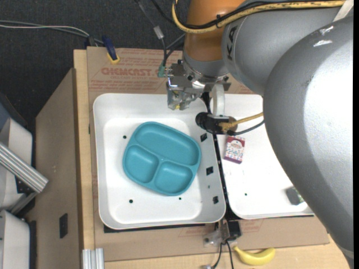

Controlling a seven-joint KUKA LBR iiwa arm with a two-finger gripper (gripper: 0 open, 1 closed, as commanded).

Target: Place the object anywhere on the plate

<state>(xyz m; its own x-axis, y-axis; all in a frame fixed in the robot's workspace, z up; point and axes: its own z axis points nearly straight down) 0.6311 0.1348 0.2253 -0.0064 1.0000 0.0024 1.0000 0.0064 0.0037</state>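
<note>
A teal plate (161, 158) with three compartments lies in the middle of the left white bin (110, 167). Nothing lies on it. A small red, white and purple packet (234, 149) rests in the right bin (263, 202), near its left wall. My gripper (179, 98) hangs over the back rim of the left bin, beyond the plate's far edge and to the upper left of the packet. The grey arm with its orange band fills the upper right and hides much of the right bin.
A small grey object (293, 195) lies in the right bin by the arm's edge. A cardboard sheet (130, 72) borders the bins at the back. A blue clip (110, 50) sits at the cardboard's back left corner. A yellow item (256, 255) lies below the bins.
</note>
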